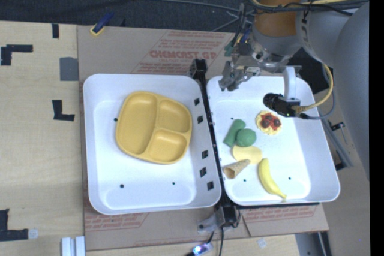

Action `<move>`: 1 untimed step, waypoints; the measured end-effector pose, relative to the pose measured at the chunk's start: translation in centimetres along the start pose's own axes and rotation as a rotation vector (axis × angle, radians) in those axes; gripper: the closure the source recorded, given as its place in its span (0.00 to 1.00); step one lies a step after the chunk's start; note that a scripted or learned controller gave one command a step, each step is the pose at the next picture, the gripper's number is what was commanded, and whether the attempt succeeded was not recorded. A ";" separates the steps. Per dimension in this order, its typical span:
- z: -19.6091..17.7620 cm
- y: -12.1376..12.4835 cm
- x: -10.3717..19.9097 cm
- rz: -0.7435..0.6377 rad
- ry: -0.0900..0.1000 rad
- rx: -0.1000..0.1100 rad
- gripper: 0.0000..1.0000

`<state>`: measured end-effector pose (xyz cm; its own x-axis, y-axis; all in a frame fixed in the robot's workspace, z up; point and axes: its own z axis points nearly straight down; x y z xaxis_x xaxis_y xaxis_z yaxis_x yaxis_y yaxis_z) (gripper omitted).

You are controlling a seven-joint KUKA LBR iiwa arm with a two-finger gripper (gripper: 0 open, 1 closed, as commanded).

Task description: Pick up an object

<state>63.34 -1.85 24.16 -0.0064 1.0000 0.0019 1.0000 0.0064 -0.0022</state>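
The right bin point(303, 186) holds a green toy vegetable point(239, 134), a small pizza-like toy point(269, 122), an ice-cream cone toy point(242, 163) and a yellow banana point(270, 178). My gripper point(231, 79) hangs over the bin's far left corner, above and left of the green toy, apart from all of them. Nothing shows between its fingers.
The left bin point(102, 183) bears a yellow divided plate point(153, 127). A black clip strip point(205, 129) runs between the bins. Cables point(288, 99) trail from the wrist over the right bin's far side. Cardboard point(180, 51) lies under both bins.
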 end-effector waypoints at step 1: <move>1.1 -0.7 5.0 0.001 -0.001 0.001 1.00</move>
<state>62.65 3.12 23.07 -0.0056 1.0000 0.0008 1.0000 0.0056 -0.0030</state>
